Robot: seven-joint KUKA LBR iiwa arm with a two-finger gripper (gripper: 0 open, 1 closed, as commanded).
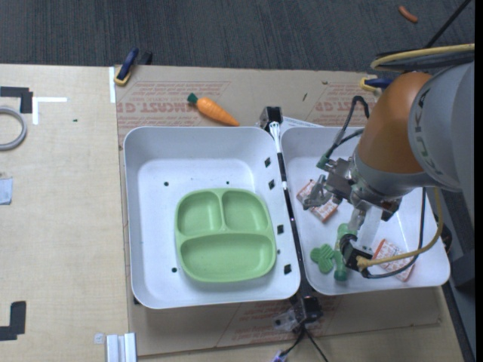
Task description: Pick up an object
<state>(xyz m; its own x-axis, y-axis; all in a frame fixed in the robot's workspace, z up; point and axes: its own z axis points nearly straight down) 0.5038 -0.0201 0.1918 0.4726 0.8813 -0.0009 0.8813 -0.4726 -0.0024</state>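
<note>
**A:** Where are the jaws hanging at this moment?

**B:** They are sitting low inside the right bin point(306, 161), under the arm point(392, 134). The wrist is covering them, so I cannot tell whether they are released or clenched. I am not seeing anything between them.

**A:** Which thing is looking like the one to take?

**B:** I am judging it to be the red-and-white packet point(318, 204). It is lying right at the jaws, touching them or just beneath. A green toy point(324, 259) is lying near the jaws, toward the bin's front wall. A second packet point(389, 256) is lying on the other side of the wrist from the jaws.

**A:** So how should the grasp be going?

**B:** The packet is lying flat, so I would be spreading the jaws across its narrower side. I would be pressing down close to the bin floor before closing, then rising slowly and straight. A thin packet is likely to slip, so the lift is worth checking.

**A:** And the green plate point(225, 236)?

**B:** It is resting in the left bin point(151, 172), well apart from the jaws across the divider, so I am leaving it alone.
</note>
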